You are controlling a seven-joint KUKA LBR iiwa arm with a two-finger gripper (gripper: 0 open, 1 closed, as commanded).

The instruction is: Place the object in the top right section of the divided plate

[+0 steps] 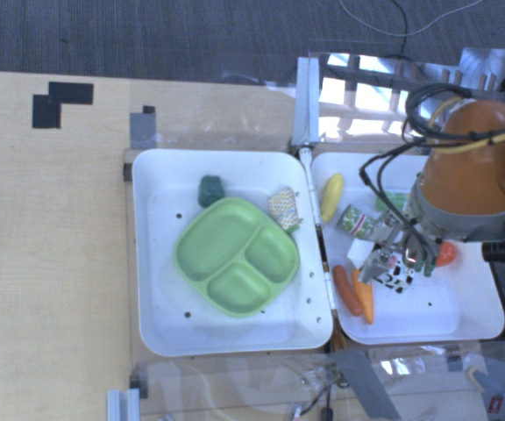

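Green plastic divided plate [238, 254] lies bare in the left white bin [147, 235]. Over the right bin's [480, 323] clutter hangs the hand [395, 261]; whether it is spread, I cannot tell. Likely target: black-and-white patterned piece [399, 279] beneath it; descend squarely, avoiding the orange carrots [355, 292].

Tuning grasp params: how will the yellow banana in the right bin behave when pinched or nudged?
The banana looks smooth and glossy, so probably slippery. Its curved, rounded body likely rolls or pivots if nudged. It lies close to the bin wall, which may crowd the end effector.
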